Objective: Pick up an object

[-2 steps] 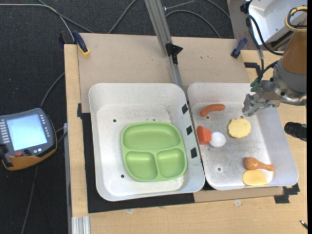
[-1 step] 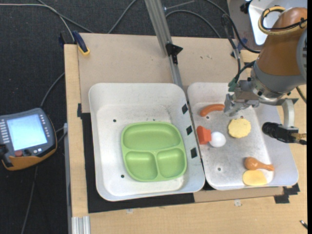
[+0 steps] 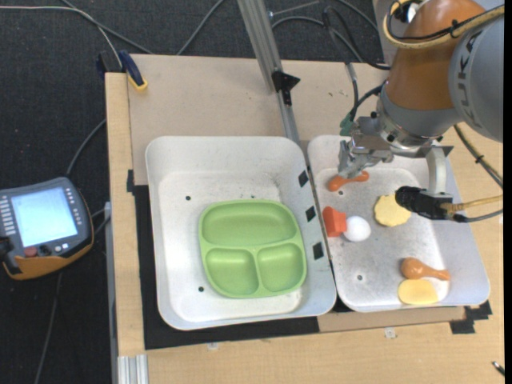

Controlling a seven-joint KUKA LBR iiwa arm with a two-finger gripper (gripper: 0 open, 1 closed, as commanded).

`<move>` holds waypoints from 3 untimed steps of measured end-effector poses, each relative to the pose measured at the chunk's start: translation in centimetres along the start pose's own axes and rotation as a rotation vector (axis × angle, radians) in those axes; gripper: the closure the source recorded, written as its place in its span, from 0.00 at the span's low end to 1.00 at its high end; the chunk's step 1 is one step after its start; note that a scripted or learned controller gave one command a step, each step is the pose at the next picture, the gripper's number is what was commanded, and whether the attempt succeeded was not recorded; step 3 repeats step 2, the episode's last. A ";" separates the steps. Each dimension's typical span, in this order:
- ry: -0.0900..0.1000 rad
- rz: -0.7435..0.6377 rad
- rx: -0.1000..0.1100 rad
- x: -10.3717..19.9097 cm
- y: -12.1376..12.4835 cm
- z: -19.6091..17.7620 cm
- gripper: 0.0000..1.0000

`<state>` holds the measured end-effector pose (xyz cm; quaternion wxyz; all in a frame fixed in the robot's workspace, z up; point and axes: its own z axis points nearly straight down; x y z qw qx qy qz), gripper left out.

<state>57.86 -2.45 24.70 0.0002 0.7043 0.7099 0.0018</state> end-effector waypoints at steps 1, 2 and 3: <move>0.000 0.002 0.005 5.1 0.6 1.3 1.00; 0.000 0.001 0.000 10.1 2.6 0.7 1.00; 0.000 0.001 0.000 10.1 2.6 0.7 1.00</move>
